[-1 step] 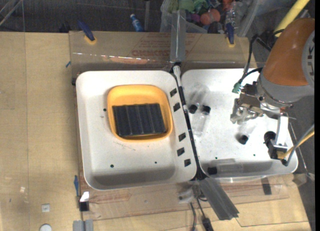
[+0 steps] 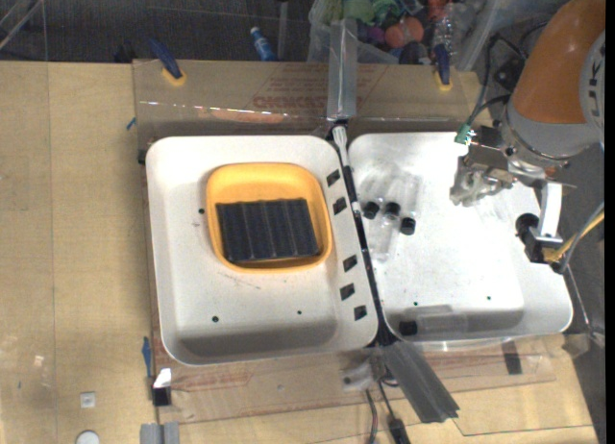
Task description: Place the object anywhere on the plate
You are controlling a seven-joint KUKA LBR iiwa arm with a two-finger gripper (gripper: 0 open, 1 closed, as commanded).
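Camera view has the jaws [image 2: 478, 185] hovering above the right bin [image 2: 452, 279], metal fingers pointing down; how far apart they stand cannot be told, and nothing shows between them. Just to their left lies the clear object with black caps [image 2: 386, 204]. Farther left, in the left bin [image 2: 183, 317], sits the yellow plate [image 2: 266, 179], carrying a dark ribbed block [image 2: 266, 229].
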